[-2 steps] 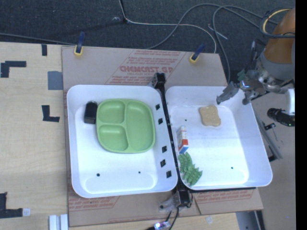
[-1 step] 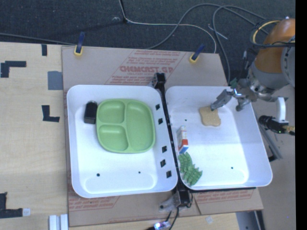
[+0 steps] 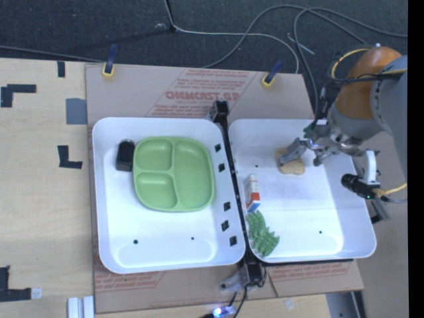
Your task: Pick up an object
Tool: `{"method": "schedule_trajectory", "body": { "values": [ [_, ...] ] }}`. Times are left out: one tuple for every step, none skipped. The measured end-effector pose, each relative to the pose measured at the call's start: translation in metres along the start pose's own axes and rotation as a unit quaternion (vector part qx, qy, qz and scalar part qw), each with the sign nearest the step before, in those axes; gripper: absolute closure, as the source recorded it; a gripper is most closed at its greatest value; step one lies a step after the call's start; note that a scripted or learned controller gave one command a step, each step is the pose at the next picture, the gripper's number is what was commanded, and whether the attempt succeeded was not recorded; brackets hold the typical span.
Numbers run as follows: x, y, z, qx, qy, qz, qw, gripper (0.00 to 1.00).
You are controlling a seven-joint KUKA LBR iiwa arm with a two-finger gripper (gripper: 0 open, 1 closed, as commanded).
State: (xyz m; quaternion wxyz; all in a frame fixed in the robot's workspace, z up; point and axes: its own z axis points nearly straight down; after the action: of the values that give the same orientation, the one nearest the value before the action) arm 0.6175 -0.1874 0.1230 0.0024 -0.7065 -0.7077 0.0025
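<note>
Right bin [image 3: 344, 240]: fingers [image 3: 292, 153] spread beside tan lump [image 3: 292, 167]; tube [image 3: 252, 191], green toy [image 3: 262, 233] nearby.

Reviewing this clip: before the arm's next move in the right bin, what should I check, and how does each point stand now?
1. Gripper over the right bin: ok.
2. Tan object close below the gripper: ok.
3. Tan object between the fingers: cannot tell.
4. Small box and green object apart from the tan object: ok.
5. Green plate and black object in the left bin, away from the arm: ok.
</note>
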Motion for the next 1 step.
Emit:
{"method": "schedule_trajectory", "body": {
  "values": [
    [0.0002, 0.0004, 0.0396, -0.003, -0.002, 0.000, 1.0000, 0.00]
  ]
}}
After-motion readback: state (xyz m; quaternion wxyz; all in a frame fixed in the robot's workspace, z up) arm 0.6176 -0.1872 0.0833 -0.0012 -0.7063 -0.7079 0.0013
